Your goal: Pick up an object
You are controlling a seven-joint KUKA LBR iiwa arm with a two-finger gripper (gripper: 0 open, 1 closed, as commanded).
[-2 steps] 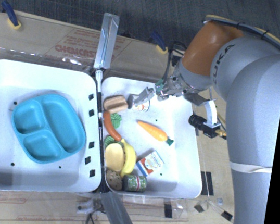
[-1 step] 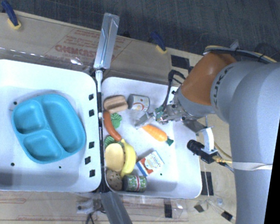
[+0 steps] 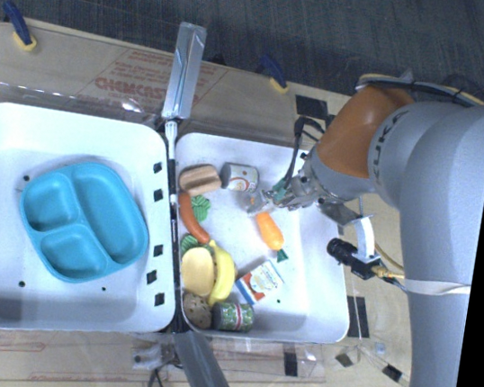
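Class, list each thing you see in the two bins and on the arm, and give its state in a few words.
Blue tray: flat in the left bin.
Carrot: lying loose, right bin.
Banana: lying by the divider.
Hot dog: lying by the divider.
Tin: on its side.
Cup: tipped over.
Gripper: low in the right bin, above the carrot.

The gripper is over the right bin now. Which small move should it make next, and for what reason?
Probably a short move down and slightly toward the carrot. The gripper hangs just above and beside it in the right bin, nothing is seen held, and the carrot lies apart from the crowded banana and hot dog, so it looks the easiest pick.
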